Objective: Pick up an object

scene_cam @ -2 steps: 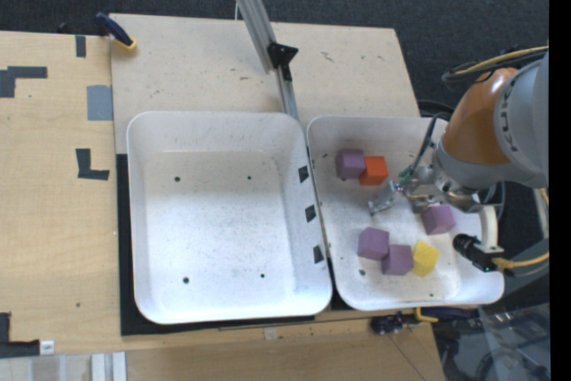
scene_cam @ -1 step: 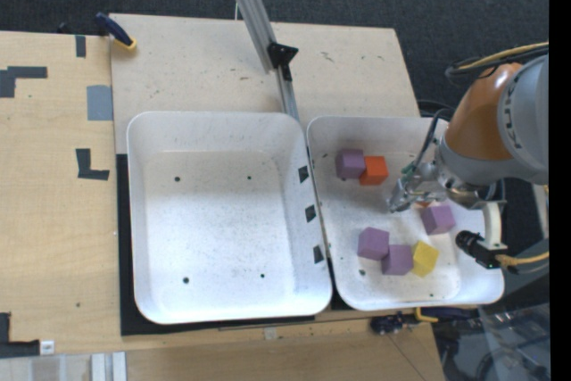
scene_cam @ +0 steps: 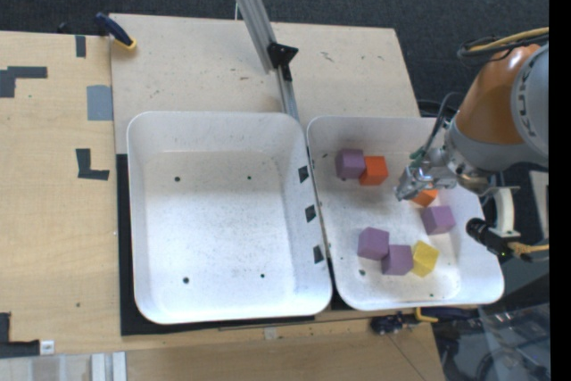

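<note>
Although the task names no particular object, the small orange block directly under the gripper is judged to be the one in hand. It lies in the right bin, toward that bin's right side, and is partly covered by the gripper, so only an orange corner shows. It appears to be a small solid cube: probably light, stiff, not fragile, with flat faces that may be somewhat smooth. The fair hold is across two opposite flat faces, near mid-height, square to the block so it does not twist out.

The fingers are low over the block, but whether they are spread or pinching it cannot be told from this view.

A purple block sits just beside the orange one, toward the near rim, and could foul one finger. A second orange block touches another purple block further left. Two more purple blocks and a yellow block cluster near the front. The left bin adjoins, both resting on the wooden surface.
</note>
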Action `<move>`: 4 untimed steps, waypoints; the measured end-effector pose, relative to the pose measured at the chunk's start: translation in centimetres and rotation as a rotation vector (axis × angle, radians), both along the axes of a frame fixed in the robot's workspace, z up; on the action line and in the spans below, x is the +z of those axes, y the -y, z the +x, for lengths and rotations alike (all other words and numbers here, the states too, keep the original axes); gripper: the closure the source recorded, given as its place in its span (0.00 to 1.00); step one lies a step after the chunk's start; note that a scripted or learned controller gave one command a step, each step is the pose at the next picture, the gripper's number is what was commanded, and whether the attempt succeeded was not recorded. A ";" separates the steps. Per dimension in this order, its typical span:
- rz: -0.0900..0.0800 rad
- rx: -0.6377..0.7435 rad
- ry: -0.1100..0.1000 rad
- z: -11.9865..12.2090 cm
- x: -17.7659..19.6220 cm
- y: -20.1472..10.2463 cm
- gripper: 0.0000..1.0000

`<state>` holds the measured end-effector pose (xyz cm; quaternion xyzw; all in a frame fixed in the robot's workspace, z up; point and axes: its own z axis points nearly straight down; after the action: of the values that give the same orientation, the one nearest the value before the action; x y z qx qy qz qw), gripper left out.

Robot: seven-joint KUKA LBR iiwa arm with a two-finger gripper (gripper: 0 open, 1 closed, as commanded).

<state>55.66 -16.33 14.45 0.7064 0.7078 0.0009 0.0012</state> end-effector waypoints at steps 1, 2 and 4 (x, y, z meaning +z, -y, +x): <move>-0.001 -0.001 0.001 -0.2 4.5 0.6 1.00; 0.000 -0.001 -0.001 -0.1 6.7 0.6 1.00; 0.003 0.006 -0.003 2.2 8.4 -11.0 1.00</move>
<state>57.84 -5.36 22.90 0.7042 0.7100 0.0007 -0.0010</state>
